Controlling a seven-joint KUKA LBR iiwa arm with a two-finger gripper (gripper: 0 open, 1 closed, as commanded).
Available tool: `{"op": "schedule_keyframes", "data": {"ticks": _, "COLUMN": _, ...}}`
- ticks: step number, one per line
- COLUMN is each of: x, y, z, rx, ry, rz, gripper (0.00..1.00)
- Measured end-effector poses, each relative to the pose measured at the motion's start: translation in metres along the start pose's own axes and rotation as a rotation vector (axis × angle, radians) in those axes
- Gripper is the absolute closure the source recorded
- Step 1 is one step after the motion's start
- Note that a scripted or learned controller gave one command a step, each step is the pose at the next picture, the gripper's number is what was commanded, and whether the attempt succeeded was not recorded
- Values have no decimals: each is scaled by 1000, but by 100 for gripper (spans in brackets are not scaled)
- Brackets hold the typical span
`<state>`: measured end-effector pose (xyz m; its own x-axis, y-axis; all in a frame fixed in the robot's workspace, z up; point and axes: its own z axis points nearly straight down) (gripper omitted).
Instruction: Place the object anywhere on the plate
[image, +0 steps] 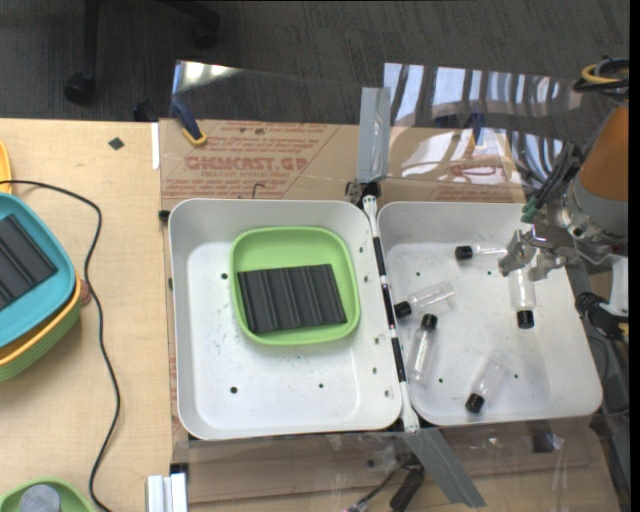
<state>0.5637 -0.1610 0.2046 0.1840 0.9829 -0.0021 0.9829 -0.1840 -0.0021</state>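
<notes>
Claw (524, 262) of the grey arm sits over the upper right part of the right shallow white bin (560, 400), reaching in from the right side of the view, and a small clear plastic vial with a black cap (523, 300) hangs straight down between its tips, cap end lowest. The claw appears closed narrowly on the vial's upper end, though the metal tips blur into the clear plastic, so the exact contact is hard to make out. The vial's long axis runs near vertical in the view, and whether its cap touches the bin floor or hangs above it cannot be told. Around it in the same bin lie other clear black-capped vials (422, 300), scattered well apart from one another, one near the upper middle, a few toward the left wall and one near the bottom edge. The target, a green square plastic plate (245, 250) carrying a dark ribbed rectangular insert (295, 298), rests in the left shallow white bin (200, 390), far to the left of the claw across the divider where the two bins meet. The coming move therefore likely calls for a lift and a long carry leftward over that divider. The arm's upper body is cut off at the right edge, showing only an orange band (610, 165). A blue and yellow stack of trays (35, 270) sits at the far left of the tabletop (110, 420).
</notes>
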Motion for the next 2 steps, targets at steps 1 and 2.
{"op": "schedule_keyframes", "data": {"ticks": 1, "x": 0, "y": 0, "z": 0, "rx": 0, "ry": 0, "rz": 0, "gripper": 0}}
{"op": "schedule_keyframes", "data": {"ticks": 2, "x": -39, "y": 5, "z": -79, "rx": 1, "ry": 0, "rz": 320, "gripper": 0}}
